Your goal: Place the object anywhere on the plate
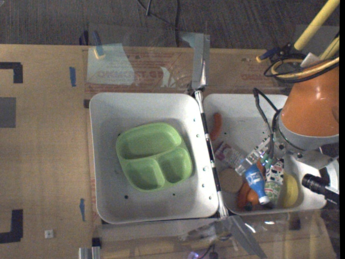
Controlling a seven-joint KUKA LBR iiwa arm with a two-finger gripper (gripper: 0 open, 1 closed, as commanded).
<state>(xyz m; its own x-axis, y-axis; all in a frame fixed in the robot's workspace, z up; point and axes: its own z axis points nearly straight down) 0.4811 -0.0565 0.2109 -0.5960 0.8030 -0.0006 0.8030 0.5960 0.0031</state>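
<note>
A light green divided plate (153, 156) with three compartments lies in the left white bin (108, 117), and nothing rests on it. The right bin (237, 109) holds the loose objects: an orange sausage (216, 124), a small bottle with a blue label (255, 181), a brown round piece (230, 182), an orange carrot-like piece (246, 196), a cow-patterned carton (275, 176) and a yellow piece (291, 191). My gripper (265, 154) hangs low over the pile in the right bin, just above the bottle and carton. The arm's wrist hides much of it.
The arm's orange band (312, 109) and grey wrist cover the right bin's far right side. A metal divider (207, 144) separates the two bins. Cables and a yellow rod (318, 18) sit at the upper right, off the bench.
</note>
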